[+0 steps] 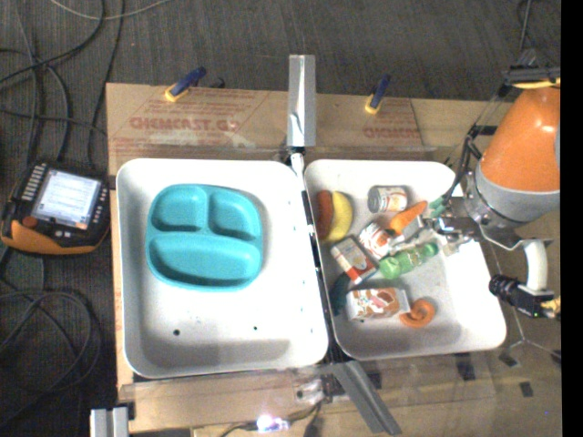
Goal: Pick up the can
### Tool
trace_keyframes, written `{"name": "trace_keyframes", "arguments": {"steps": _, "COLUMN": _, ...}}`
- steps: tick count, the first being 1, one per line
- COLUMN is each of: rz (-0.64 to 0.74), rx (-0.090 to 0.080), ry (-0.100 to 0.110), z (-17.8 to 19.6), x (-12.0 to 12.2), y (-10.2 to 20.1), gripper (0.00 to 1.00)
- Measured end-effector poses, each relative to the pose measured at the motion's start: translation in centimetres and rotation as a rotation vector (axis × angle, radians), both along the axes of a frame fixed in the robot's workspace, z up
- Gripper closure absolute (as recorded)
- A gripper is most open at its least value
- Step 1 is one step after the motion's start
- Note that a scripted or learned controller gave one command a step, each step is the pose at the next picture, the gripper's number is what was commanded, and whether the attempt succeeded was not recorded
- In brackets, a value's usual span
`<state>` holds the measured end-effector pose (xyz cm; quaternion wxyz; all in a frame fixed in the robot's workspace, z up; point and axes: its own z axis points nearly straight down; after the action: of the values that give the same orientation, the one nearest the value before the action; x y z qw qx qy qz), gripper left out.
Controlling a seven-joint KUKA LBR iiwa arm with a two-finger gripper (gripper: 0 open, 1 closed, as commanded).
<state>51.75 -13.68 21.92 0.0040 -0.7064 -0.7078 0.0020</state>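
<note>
I see the can [388,198] lying on its side in the right bin [474,321], near the back wall, just right of a yellow fruit [339,213]. The gripper [439,222] is low over the right side of this bin, near the carrot [407,217] and green bottle [407,260], apart from the can. Its state I cannot tell. The left bin [137,335] holds a blue tray [206,235].

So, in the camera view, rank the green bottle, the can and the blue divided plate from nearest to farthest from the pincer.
Pincer sits at the right bin's right edge.
1. Green bottle, just left of and below it.
2. Can, up-left, near the bin's top wall.
3. Blue divided plate, over in the left bin.
</note>
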Motion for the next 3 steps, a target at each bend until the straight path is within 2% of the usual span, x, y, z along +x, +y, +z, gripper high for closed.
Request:
{"name": "trace_keyframes", "arguments": {"steps": 1, "rz": -0.003, "rx": -0.004, "ry": -0.006, "z": -12.7, "x": 6.1, "y": 0.5, "gripper": 0.00}}
{"name": "trace_keyframes", "arguments": {"steps": 2, "rz": 0.070, "rx": -0.005, "ry": -0.016, "z": -13.1, "x": 12.3, "y": -1.2, "gripper": 0.00}}
{"name": "trace_keyframes", "arguments": {"steps": 3, "rz": 0.211, "rx": -0.002, "ry": -0.003, "z": 0.0, "x": 11.4, "y": -4.4, "gripper": 0.00}}
